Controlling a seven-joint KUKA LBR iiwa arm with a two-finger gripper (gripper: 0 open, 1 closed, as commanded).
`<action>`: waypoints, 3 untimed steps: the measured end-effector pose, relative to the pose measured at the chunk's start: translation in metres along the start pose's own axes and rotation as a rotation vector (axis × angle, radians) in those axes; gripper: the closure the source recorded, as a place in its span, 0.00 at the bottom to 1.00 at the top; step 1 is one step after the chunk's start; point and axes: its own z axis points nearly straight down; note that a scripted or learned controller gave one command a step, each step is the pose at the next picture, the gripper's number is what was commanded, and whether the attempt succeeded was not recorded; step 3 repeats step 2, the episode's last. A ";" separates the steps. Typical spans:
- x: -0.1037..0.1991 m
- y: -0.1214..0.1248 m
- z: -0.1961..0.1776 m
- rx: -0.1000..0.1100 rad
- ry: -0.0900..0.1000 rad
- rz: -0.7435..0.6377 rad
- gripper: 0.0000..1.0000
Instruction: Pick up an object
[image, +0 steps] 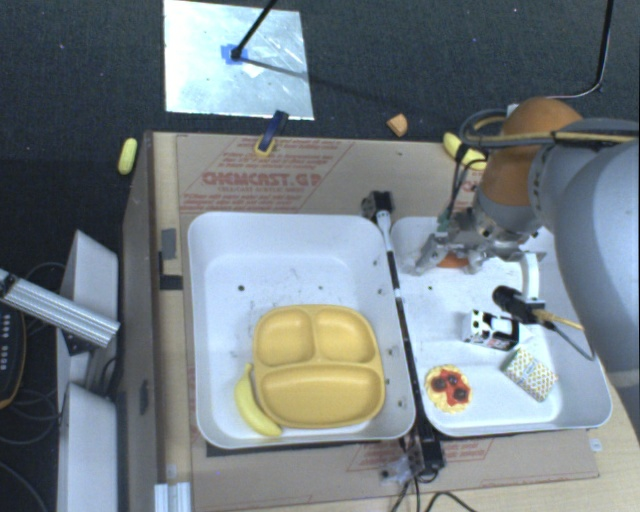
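Tray (318, 372) and banana (252, 405) in left bin (260, 255); pizza (449, 388) in right bin (435, 305)

The upper half of the left bin (280, 255) lies bare, open to a reach from above. Its lower half is taken up by a yellow divided tray (318, 365), with a banana (252, 403) squeezed between the tray and the lower-left wall (little room beside it). In the right bin (425, 315), the arm (570, 190) and gripper (452, 256) crowd the top. A free patch sits centre-left, above a small pizza toy (449, 387). A black-and-white box (488, 328) and a patterned block (530, 374) stand near each other at the right.
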 end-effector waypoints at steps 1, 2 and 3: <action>-0.017 0.006 -0.004 -0.025 -0.005 -0.004 0.00; -0.017 0.007 -0.015 -0.028 -0.006 -0.007 1.00; -0.017 0.007 -0.015 -0.028 -0.006 -0.007 1.00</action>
